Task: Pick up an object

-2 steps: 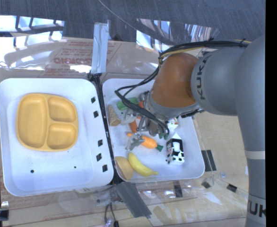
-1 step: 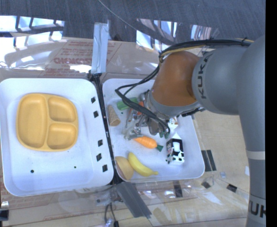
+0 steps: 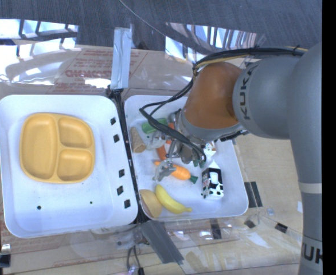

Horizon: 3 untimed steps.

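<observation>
The right bin (image 3: 237, 202) holds several toy foods. A yellow banana (image 3: 171, 201) lies near its front edge beside a tan round piece (image 3: 149, 202). An orange carrot (image 3: 181, 173) lies in the middle, and a black and white cow-print carton (image 3: 213, 183) lies to its right. A tan bread piece (image 3: 137, 140) and a green item (image 3: 149, 127) sit at the bin's left and back. My gripper (image 3: 167, 169) hangs low over the middle of this bin, right next to the carrot's left end. The arm's orange band (image 3: 214, 96) hides the bin's back part.
The left bin (image 3: 65, 211) holds a yellow divided plate (image 3: 57, 147). A black divider strip (image 3: 124, 153) runs between the two bins. Cardboard and tape lie behind the bins. The arm covers much of the right side.
</observation>
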Each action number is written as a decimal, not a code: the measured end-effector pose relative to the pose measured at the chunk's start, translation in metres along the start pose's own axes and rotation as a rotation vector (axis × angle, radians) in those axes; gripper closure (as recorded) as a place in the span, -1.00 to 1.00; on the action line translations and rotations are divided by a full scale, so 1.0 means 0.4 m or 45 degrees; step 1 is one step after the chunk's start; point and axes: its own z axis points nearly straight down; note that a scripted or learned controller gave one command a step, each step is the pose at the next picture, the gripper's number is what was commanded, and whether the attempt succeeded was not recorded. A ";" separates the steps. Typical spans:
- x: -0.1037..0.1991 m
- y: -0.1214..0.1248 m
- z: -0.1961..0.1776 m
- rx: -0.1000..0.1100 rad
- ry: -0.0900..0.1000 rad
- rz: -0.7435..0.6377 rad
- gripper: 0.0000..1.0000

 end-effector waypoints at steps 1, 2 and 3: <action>-0.006 -0.002 0.058 0.002 -0.011 0.157 -1.00; -0.007 0.001 0.042 0.001 -0.008 0.150 1.00; -0.007 0.001 0.043 0.001 -0.008 0.149 -1.00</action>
